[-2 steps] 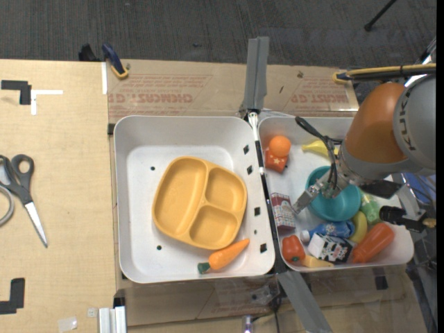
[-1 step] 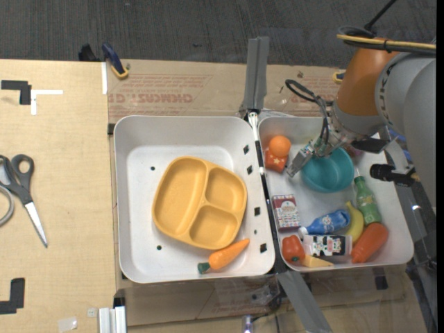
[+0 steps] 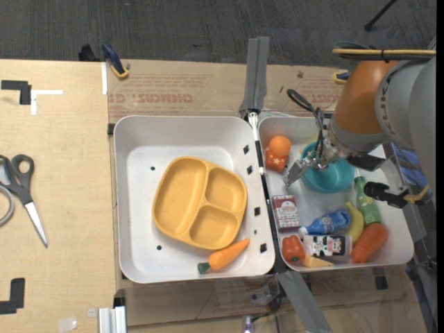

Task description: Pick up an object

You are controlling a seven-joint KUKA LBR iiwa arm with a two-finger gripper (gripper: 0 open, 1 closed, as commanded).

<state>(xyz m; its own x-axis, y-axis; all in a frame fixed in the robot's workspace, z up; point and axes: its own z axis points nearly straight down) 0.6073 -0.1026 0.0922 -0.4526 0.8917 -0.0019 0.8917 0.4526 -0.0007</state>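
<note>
A pair of scissors [image 3: 21,189] is seen at the far left of the desk [image 3: 62,255], lying flat on the pale wood. Further right, the left bin [image 3: 128,207] is found to hold a yellow divided plate [image 3: 200,202], tilted slightly, with a toy carrot [image 3: 223,255] lying just beside its lower right corner, near the bin's front wall. Brown cardboard [image 3: 166,89] is spread behind both bins.

In the right bin [image 3: 397,255], a cluster of objects is gathered: an orange round toy [image 3: 277,151] near the back left corner, a small red and white packet [image 3: 285,211] below it, a red pepper-like toy [image 3: 293,248] at the front left, and a black and white carton [image 3: 326,245] beside that. A blue toy [image 3: 330,221], a yellow piece [image 3: 356,217], a green bottle [image 3: 366,203] and an orange carrot-shaped toy [image 3: 369,243] are crowded toward the right. A teal bowl-like object [image 3: 331,175] sits near the back.

The gripper [image 3: 300,171] is lowered over the right bin just left of the teal object, its fingers spread, with nothing seen between them
</note>
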